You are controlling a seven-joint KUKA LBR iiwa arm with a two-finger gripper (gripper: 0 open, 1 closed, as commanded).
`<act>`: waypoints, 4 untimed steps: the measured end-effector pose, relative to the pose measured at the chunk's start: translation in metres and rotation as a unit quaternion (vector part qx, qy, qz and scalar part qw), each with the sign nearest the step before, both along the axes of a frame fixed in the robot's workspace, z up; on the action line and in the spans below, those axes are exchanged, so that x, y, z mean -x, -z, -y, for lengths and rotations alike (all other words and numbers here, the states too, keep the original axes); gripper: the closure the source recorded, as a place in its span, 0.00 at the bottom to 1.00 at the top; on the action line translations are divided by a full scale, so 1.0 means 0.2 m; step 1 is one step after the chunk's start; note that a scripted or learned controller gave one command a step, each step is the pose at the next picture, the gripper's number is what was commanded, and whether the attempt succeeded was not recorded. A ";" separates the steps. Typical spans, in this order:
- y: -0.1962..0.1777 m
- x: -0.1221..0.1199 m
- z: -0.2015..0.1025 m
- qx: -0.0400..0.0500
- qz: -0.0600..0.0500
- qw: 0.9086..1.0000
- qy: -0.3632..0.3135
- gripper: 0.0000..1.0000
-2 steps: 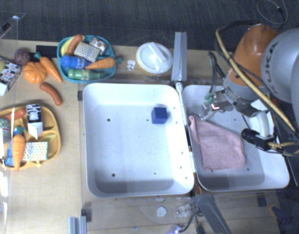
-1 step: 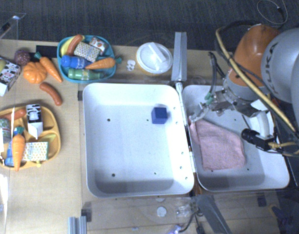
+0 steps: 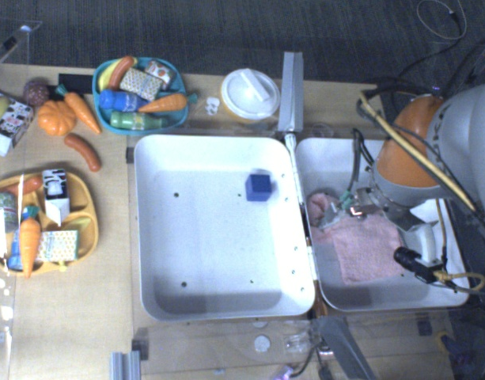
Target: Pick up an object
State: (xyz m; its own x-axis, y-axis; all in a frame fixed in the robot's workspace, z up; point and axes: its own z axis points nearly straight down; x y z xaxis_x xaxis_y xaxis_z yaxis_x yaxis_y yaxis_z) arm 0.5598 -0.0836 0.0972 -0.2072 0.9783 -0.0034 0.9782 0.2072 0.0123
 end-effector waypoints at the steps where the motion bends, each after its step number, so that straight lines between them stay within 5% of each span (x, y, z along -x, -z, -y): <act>1: 0.02 -0.24 0.13 0.000 0.004 1.000 0.014 0.00; 2: -0.63 -0.30 0.07 0.000 -0.003 1.000 -0.010 0.00; 3: -0.01 -0.15 0.20 0.000 -0.004 1.000 -0.010 0.00; 4: 0.00 -0.09 0.16 -0.001 -0.005 0.999 0.046 0.00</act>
